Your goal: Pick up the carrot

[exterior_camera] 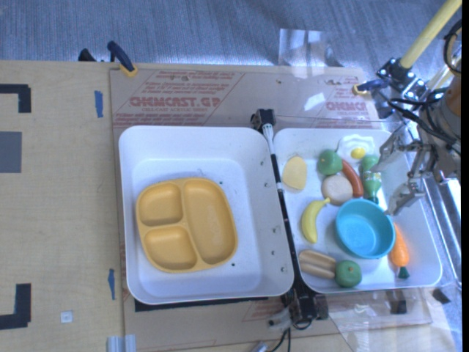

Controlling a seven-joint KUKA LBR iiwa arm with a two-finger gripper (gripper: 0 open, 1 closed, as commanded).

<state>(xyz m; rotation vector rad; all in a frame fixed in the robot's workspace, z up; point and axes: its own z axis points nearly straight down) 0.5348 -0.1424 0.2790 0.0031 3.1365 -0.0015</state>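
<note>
The carrot (399,246) is orange with a small green stem end. It lies in the right bin (432,270) near the front right corner, right beside the blue bowl (363,229). My gripper (388,188) hangs over the right bin's right side, a little behind the carrot and apart from it. Its two metal fingers (405,195) stand open with nothing between them.
The right bin is crowded with a banana (313,219), a hot dog (317,263), a green fruit (348,273), a red pepper (353,180), a fried egg (357,148) and other toy food. A yellow divided plate (187,224) sits in the left bin (139,152).
</note>
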